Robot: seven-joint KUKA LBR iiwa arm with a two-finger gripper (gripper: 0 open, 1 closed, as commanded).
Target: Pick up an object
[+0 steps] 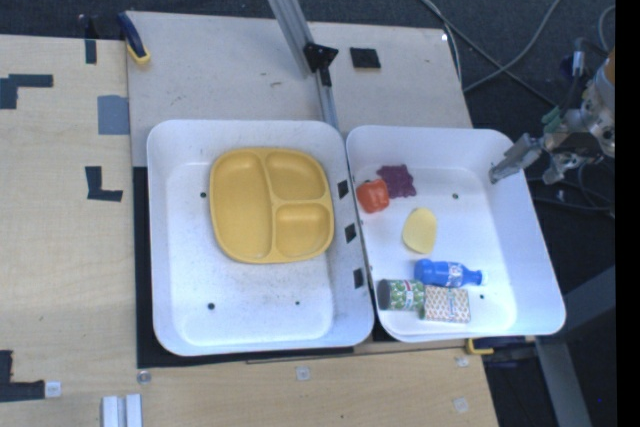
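The right bin holds several small objects: a purple bunch of grapes, a red-orange piece, a pale yellow lump, a blue bottle lying on its side, and a green-and-white packet by the near wall. My gripper hangs over the right bin's far right rim, apart from all of them. It is open with nothing between its fingers. One grey finger points down and left toward the bin.
A yellow divided plate lies in the left bin. A slanted metal bar runs from the top down to the bins' shared wall. Cables trail over the dark floor at the upper right.
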